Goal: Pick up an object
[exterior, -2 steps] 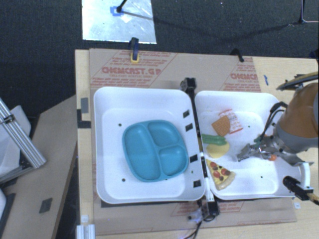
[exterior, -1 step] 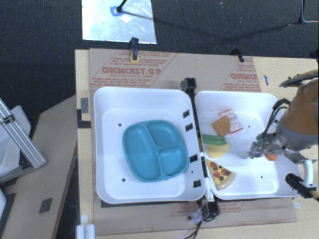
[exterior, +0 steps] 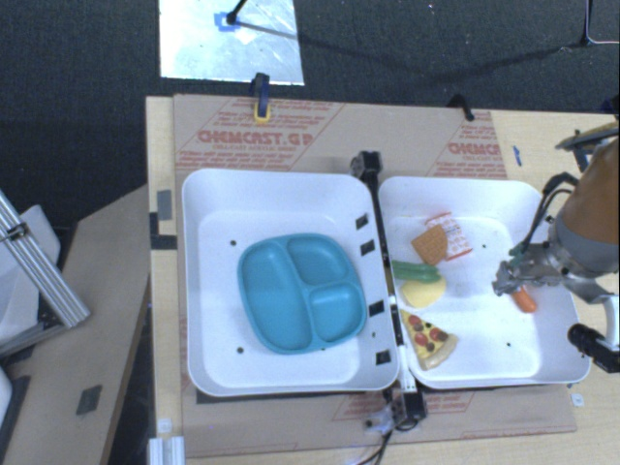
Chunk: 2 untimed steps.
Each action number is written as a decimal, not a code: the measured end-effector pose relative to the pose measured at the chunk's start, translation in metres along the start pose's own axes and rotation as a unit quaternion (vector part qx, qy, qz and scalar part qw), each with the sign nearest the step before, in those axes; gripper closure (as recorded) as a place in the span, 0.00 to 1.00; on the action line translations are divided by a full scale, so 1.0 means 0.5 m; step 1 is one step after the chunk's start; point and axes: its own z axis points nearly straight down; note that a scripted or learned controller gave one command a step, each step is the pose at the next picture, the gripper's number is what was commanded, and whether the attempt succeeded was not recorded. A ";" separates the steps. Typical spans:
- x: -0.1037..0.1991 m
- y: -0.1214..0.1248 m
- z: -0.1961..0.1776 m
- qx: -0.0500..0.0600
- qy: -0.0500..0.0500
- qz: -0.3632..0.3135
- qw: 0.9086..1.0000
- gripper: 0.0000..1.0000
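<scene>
On the worktop (exterior: 320, 129), two white bins sit side by side. The left bin (exterior: 218, 221) holds a blue divided plate (exterior: 300, 291) at its centre. The right bin (exterior: 484, 356) carries a toy cracker (exterior: 431, 243) beside a white packet (exterior: 455, 235), a green-and-yellow toy vegetable (exterior: 419, 281) near the divider, and a toy pizza slice (exterior: 428, 339) lower down. At the right of the frame, the jaws (exterior: 513, 281) hang low over the right bin, just above a small orange toy carrot (exterior: 525, 301). Whether the jaws are parted or closed, or gripping the carrot, cannot be told from this angle.
</scene>
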 end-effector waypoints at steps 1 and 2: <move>-0.006 0.005 -0.087 0.000 0.000 0.000 1.000 1.00; 0.004 0.009 -0.213 -0.001 -0.001 -0.001 1.000 1.00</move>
